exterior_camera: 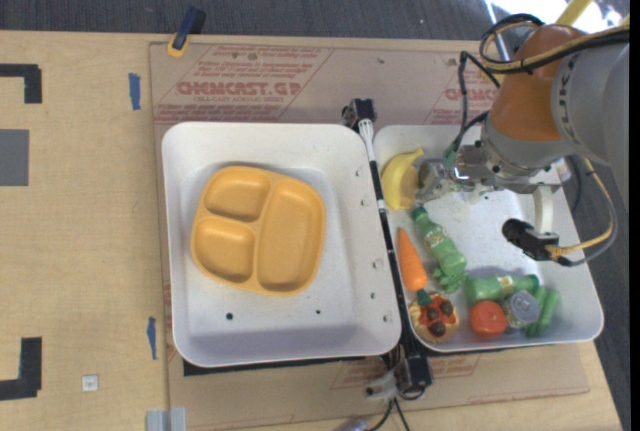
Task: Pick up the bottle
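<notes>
The task is judged to be at an early stage: the green plastic bottle with a printed label (440, 246) is seen lying on its side on the floor of the right-hand shallow white bin (585, 314), untouched and not lifted, so the approach, the grasp and the lift are all left to be done. The two-finger gripper (440, 174) is held at the upper left of that bin, just above the bottle's cap end and close beside a yellow banana-shaped toy (400, 177); nothing is seen between its jaws, and whether they are spread or closed cannot be told, since the metal parts are blurred against the white bin. The bottle is flanked closely on its left by an orange carrot-shaped toy (411, 259), which appears to be touching or nearly touching it and may hinder one jaw. Near its lower end are crowded a second green bottle-like item with a yellow label (503, 285), a red tomato-shaped toy (488, 318) and a small dark red-and-orange toy (436, 312). In the left-hand white bin (190, 319) an orange sectioned plastic tray (258, 229) is lying, well apart from the work.
</notes>
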